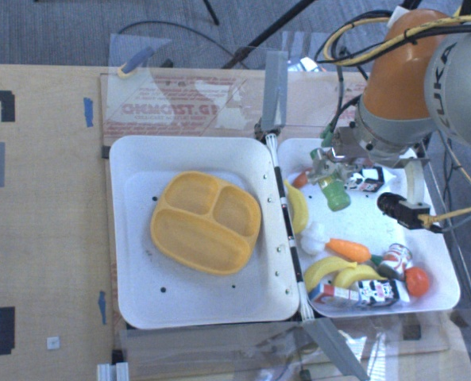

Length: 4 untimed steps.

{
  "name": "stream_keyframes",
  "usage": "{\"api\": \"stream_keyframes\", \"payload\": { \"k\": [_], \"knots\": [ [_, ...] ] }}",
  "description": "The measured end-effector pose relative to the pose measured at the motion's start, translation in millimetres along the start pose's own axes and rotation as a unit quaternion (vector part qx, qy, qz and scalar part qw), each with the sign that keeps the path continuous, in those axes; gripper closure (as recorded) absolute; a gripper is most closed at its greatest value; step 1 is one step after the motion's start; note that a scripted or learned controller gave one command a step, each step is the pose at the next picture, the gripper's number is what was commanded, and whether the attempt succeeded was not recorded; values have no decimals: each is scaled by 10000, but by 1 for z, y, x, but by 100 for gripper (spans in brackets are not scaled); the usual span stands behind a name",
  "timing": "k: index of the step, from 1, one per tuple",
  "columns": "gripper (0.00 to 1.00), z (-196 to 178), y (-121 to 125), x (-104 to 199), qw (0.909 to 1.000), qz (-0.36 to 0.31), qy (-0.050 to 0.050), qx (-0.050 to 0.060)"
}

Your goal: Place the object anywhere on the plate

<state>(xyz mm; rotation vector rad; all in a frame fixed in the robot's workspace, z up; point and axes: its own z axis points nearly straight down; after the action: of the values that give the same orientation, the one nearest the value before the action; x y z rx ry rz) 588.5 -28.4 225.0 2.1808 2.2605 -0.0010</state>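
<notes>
Nearest you, along the front edge of the right bin, lie a small carton, two bananas, a tomato and a small can; just behind them sits a carrot. None of these is in the hand.

To the left, in the left bin, the yellow divided plate lies flat and bare, with its three compartments open to you — any of them will serve.

Farther back in the right bin, the hand hangs over the bin's rear left part, close to the divider between the two bins. A green bottle sits right at the fingertips, tilted, and looks to be gripped between the fingers, so I judge it to be the object for the plate. Whether it is lifted free or rests on the bin floor I cannot tell.

To do this step well, make sure the bottle clears the raised rims at the divider before you travel left. Then carry it over the middle of the plate rather than its edge, lower until it is near the surface, and release only there — a tilted bottle dropped from high may roll off.
</notes>
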Motion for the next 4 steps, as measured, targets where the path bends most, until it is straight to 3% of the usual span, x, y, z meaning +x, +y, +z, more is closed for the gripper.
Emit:
{"api": "stream_keyframes", "payload": {
  "k": [1, 2, 3, 4],
  "knots": [
    [100, 18, 55, 62, 9847, -1745, -1, -22],
    [100, 40, 57, 112, 9587, -2843, 6, -2],
    [0, 39, 58, 112, 9588, -2841, 6, -4],
    [0, -12, 83, 118, 9500, -3122, -3, -27]
  ]
}}
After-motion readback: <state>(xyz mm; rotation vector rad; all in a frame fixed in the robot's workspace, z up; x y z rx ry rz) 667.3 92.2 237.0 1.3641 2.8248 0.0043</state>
